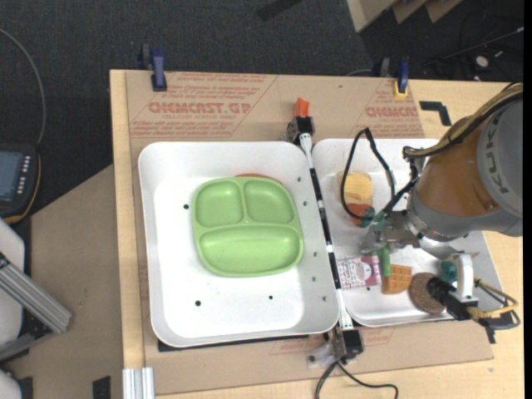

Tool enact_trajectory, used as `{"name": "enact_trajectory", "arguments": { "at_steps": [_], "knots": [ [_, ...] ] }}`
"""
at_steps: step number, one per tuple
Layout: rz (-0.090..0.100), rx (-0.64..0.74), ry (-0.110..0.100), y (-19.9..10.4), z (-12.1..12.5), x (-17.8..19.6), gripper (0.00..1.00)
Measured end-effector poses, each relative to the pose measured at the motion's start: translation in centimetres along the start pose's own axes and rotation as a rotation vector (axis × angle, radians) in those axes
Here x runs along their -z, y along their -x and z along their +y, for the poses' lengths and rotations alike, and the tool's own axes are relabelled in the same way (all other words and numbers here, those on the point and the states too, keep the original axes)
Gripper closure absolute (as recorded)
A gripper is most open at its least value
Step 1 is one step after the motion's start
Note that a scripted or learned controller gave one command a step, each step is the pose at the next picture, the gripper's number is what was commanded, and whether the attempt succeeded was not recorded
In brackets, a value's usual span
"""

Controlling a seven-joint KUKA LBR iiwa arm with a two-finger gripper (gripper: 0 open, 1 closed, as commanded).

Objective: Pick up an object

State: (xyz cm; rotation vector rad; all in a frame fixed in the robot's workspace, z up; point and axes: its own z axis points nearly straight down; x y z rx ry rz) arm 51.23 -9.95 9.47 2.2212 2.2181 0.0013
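Note:
In the right bin (332,158) lie a yellow wedge-shaped item (359,187), a small red-orange piece (358,211) just below it, a pink printed packet (358,271), a tan waffle square (400,278) and a brown round cookie (427,294). My gripper (379,238) hangs low over the middle of this bin, between the red-orange piece and the pink packet. The grey and orange wrist (453,189) covers the bin's right half. Nothing is visibly held.
The left bin (166,289) holds a green divided plate (247,226), with a sliver of something red at its far edge. A black cable (359,144) loops over the right bin's back. Clamps stand on the bench's far edge.

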Motion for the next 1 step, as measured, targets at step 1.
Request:
{"name": "enact_trajectory", "arguments": {
  "at_steps": [1],
  "knots": [
    [0.002,0.012,0.013,-8.32,7.59,9.64,1.00]
  ]
}}
